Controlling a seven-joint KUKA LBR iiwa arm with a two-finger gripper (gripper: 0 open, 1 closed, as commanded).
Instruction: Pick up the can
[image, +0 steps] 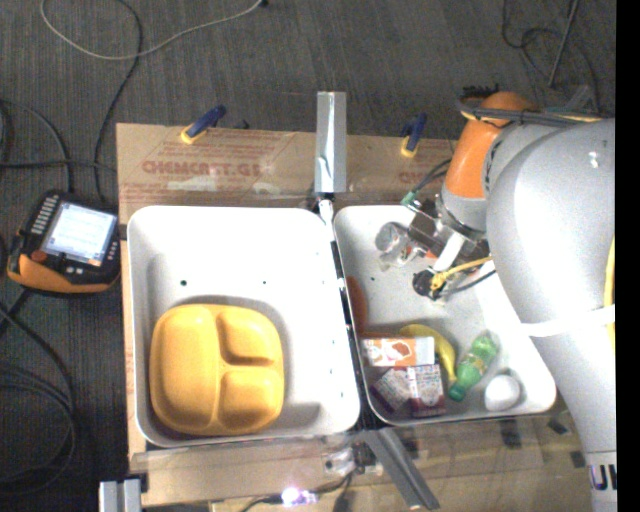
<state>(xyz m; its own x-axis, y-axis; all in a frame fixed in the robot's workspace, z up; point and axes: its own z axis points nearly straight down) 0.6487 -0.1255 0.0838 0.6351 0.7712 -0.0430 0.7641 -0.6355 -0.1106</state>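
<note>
My gripper hangs over the far part of the right bin, at the end of the grey arm with the orange band. Nothing shows between it and the bin floor. At the bin's near edge lies a dark object with a red and white printed label; it looks like the can, lying on its side, though I cannot tell for sure. It sits well in front of the gripper, apart from it.
Beside the can lie an orange-and-white carton, a banana, a green bottle and a white round object. A reddish item rests against the bin's left wall. A yellow divided tray lies in the left bin.
</note>
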